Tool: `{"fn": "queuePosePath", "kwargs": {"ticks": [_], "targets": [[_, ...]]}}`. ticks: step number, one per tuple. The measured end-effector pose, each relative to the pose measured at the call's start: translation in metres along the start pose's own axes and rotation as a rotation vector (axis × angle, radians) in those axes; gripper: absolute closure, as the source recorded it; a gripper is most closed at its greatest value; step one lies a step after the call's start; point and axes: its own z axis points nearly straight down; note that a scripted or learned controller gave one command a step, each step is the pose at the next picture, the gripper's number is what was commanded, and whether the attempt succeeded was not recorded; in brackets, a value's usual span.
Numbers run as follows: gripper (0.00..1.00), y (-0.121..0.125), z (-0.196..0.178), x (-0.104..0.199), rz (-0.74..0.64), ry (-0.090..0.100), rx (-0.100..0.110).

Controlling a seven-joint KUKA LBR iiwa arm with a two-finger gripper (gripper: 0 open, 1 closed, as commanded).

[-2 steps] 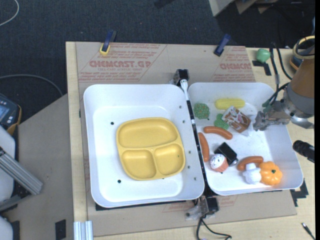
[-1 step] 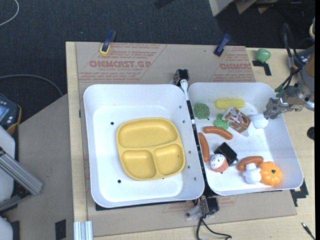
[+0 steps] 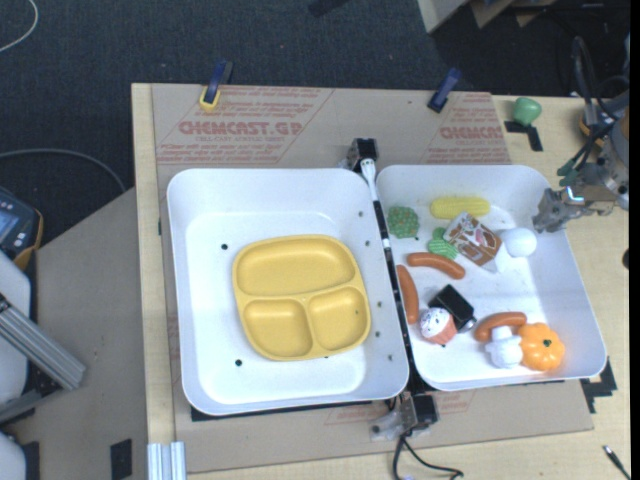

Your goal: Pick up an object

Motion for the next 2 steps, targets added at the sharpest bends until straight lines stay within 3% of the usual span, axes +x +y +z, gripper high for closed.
{"fn": "queuePosePath", "kwargs": {"ticks": [2], "targets": [[1.0,-0.007,0.015,0.104,-0.004,0.005,0.008]]}}
